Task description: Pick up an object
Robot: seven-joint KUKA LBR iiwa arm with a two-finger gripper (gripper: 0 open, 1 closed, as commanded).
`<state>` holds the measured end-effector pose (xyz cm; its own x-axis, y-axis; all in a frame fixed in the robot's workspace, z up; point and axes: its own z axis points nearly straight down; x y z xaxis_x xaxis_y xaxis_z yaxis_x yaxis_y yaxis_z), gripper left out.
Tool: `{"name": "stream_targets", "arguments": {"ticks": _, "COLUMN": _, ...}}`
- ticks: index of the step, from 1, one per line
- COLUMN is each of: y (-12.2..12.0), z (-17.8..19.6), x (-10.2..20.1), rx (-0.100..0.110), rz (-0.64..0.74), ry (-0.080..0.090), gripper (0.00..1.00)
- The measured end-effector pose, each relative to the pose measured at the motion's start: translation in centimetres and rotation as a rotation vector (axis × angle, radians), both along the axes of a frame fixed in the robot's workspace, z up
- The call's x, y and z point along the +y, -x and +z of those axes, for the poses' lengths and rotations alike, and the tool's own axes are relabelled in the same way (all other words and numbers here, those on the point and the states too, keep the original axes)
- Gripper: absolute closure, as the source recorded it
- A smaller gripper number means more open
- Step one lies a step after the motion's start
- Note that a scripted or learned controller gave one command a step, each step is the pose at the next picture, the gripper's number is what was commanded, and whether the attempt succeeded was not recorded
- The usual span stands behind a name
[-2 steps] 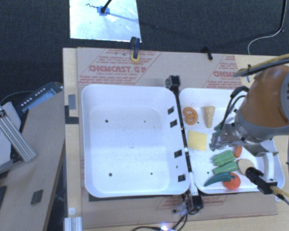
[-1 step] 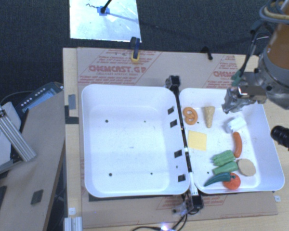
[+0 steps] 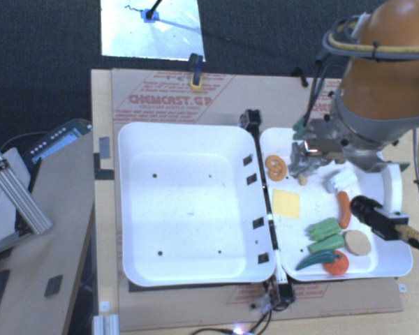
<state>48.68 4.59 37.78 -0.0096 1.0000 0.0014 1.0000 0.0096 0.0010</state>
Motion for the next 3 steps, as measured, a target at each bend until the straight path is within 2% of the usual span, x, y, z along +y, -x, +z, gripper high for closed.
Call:
{"name": "stream_targets", "arguments": {"ticks": 1, "y": -3.8, "z": -3.4, "x": -3.0, "rx": 0.001, "rz": -0.011, "ry": 0.003, "gripper": 1.00}}
{"name": "stream_targets", "arguments": {"ticks": 2, "y": -9.3, "z": -13.0, "x": -5.4, "rx": 0.006, "rz": -0.011, "ry": 0.004, "gripper": 1.00}}
{"name": "stream_targets", "arguments": {"ticks": 3, "y": -11.4, "z": -13.3, "x": -15.0, "rx": -0.002, "rz": -0.016, "ry": 0.006, "gripper": 1.00}}
